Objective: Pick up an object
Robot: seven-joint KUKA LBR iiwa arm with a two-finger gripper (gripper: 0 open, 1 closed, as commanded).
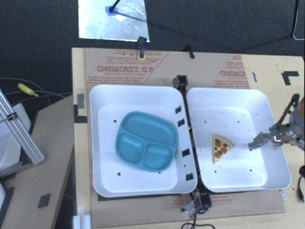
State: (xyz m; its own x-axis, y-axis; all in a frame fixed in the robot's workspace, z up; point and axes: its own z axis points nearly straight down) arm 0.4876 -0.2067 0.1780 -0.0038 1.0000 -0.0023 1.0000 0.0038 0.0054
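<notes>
Dark carpet surrounds a brown board-topped bench printed with red lettering, and two shallow white bins sit on it side by side. Over the right-hand white bin the grey two-finger gripper hangs low near the bin's right side, its tip pointing left, and nothing is seen between its parts; whether it stands wide or narrow cannot be told. Just left of it, apart from it, a small slice of toy pizza with red spots lies flat on the bin floor. Behind the gripper, the arm's wrist runs off toward the right edge. Inside the left-hand white bin rests a blue plastic divided plate with three compartments.
</notes>
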